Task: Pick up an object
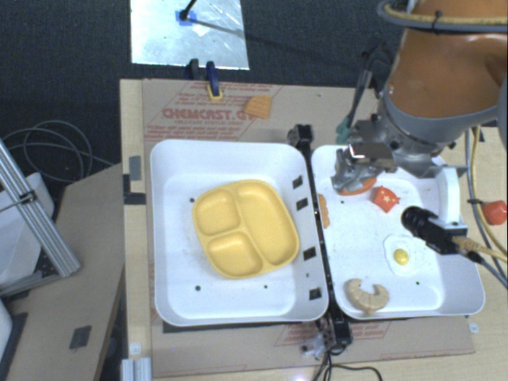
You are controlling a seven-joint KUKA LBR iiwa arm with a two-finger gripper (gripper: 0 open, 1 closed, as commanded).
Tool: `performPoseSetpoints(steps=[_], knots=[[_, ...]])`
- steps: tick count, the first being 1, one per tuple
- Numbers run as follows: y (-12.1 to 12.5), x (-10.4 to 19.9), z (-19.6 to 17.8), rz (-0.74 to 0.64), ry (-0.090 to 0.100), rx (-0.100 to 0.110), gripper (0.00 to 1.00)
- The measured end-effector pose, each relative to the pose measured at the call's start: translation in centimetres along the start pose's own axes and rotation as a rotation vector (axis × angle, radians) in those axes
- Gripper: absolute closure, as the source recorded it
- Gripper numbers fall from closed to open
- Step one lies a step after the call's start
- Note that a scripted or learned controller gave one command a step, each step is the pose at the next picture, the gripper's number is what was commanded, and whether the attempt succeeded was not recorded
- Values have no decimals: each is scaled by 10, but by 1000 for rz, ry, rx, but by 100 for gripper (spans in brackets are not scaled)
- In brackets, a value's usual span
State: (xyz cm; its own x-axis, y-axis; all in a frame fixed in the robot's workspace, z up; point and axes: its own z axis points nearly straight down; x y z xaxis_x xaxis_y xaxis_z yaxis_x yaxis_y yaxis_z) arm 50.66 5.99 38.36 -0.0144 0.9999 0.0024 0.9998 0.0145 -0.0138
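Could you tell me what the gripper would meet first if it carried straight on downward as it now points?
Probably the flat orange piece showing just under the gripper in the right white bin, though depth is hard to judge here.

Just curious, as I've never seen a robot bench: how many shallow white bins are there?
2. The left shallow white bin holds a yellow divided plastic plate; the right shallow white bin, beside it, holds small toy foods under the gripper.

Yellow tray [244,228] fills left bin [171,213], margins free
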Motion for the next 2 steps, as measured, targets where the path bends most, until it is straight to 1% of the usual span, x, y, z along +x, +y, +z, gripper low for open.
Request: performPoseSetpoints(steps=[1,2], knots=[[0,-37,-161,15,-1,-35,100],[23,63,-151,1,1,-15,100]])
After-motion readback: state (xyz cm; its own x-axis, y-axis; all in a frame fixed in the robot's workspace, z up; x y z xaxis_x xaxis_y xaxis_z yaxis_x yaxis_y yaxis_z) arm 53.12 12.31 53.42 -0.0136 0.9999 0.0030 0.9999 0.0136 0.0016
